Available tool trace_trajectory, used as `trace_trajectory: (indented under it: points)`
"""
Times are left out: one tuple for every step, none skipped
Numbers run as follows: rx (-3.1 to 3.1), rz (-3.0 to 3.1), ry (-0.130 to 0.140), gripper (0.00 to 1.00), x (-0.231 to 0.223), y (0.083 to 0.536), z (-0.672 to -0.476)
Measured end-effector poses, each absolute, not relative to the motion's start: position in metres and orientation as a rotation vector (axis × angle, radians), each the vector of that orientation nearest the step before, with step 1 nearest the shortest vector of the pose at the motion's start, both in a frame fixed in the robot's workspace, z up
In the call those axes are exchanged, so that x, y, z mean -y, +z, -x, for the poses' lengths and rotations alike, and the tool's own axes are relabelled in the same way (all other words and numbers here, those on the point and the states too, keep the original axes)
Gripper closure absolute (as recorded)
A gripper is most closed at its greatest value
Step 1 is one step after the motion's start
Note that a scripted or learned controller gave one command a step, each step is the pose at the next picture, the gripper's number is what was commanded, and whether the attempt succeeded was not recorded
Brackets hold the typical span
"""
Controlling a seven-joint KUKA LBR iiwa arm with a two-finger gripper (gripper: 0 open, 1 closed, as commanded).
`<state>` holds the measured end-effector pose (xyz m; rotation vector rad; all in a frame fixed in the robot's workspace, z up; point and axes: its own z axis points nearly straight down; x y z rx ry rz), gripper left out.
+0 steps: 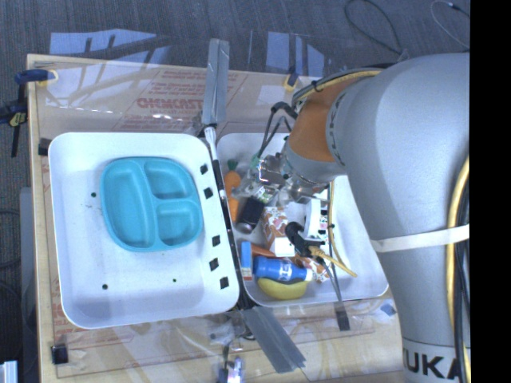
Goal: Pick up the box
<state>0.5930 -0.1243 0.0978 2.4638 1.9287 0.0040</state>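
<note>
Camera view looks down on two white bins, and we see the big grey arm (399, 158) reaching in from the right with its orange band (315, 130) just above the wrist. We see the claw (267, 183) low in the right bin (359, 250), over a pile of little things. We cannot tell how the claw stands, because the wrist and the clutter hide it. Just below the claw lies the box (275, 223), a small brownish printed pack, tilted and partly under other things; we cannot tell if the claw touches it. Left of the claw sits an orange thing (231, 183). Further below the claw we see a blue bottle (279, 270) lying on its side, and touching it from underneath a yellow banana (283, 289). Well to the left of the claw, in the left bin (80, 286), rests a blue tray (152, 202) with three hollows.
</note>
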Motion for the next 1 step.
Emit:
trace_trajectory:
  points:
    - [-1.943, -2.464, 0.001, 1.00, 0.1211, 0.1055, -0.5918]
